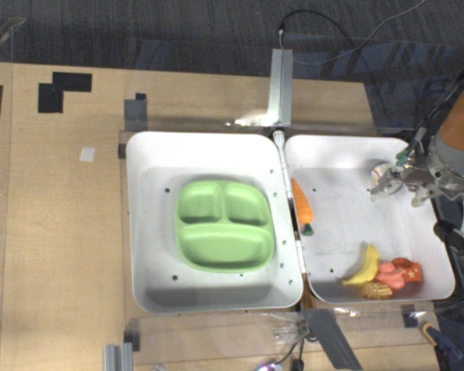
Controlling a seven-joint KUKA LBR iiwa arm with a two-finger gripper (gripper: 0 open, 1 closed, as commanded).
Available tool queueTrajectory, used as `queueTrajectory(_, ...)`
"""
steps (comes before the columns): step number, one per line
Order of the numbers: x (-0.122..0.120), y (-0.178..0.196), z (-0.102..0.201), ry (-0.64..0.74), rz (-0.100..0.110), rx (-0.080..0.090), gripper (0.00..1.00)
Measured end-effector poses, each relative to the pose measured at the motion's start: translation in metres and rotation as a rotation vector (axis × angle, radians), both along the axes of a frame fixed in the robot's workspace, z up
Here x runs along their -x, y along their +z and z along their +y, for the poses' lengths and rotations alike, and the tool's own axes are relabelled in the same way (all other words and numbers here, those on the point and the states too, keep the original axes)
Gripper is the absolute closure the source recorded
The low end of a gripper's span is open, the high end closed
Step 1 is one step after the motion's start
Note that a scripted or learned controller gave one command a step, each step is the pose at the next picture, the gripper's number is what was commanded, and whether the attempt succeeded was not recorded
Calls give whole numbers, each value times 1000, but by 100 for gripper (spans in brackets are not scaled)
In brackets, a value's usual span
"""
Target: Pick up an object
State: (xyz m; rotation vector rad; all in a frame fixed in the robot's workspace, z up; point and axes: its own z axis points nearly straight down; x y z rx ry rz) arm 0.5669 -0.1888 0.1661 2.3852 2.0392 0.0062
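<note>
We log two shallow white bins side by side on the wooden counter [54, 230], taking the metal divider [288, 207] between them as our landmark.

Left of the divider: left bin [139, 207], holding one green sectioned tray [225, 226], three compartments, lying flat near the bin's middle.

Right of the divider: right bin [340, 153]. Item one, an orange carrot [301, 205] with a green tip, lying just beside the divider, lengthwise along it. Item two, a yellow banana [363, 266], well away from the divider toward the bin's near corner. Item three, a red toy [400, 273], touching the banana on its far side from the divider. Item four, a small tan piece [378, 290], just below the banana.

End effector [384, 179]: above the right bin's far-right part, well apart from the divider and from every item; we cannot tell whether it is spread or pressed together.

We read no labels or writing.
</note>
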Motion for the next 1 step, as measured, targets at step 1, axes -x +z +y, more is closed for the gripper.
queueTrajectory(1,-106,-37,11,-36,-8,4,0)
